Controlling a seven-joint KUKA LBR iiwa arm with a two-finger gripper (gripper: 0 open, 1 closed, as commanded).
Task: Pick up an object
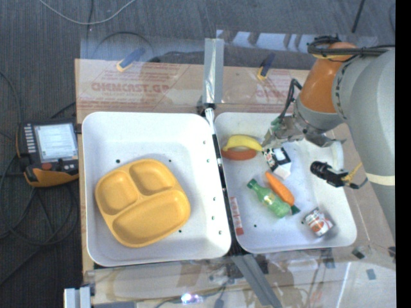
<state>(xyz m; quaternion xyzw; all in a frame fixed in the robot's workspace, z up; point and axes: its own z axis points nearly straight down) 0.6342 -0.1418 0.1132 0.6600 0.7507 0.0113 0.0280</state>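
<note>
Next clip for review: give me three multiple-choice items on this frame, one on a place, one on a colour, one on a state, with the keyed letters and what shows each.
1. Where does the yellow divided tray lie?
A. left bin
B. right bin
C. on the floor

2. What colour is the bottle in the right bin?
A. blue
B. green
C. black

3. How does the bottle stand?
A. upright
B. on its side
C. inside the tray

Key: 1 A, the tray rests in the left bin. 2 B, its body is green beside the carrot. 3 B, it lies flat on the bin floor. The hand is near the banana.
</note>
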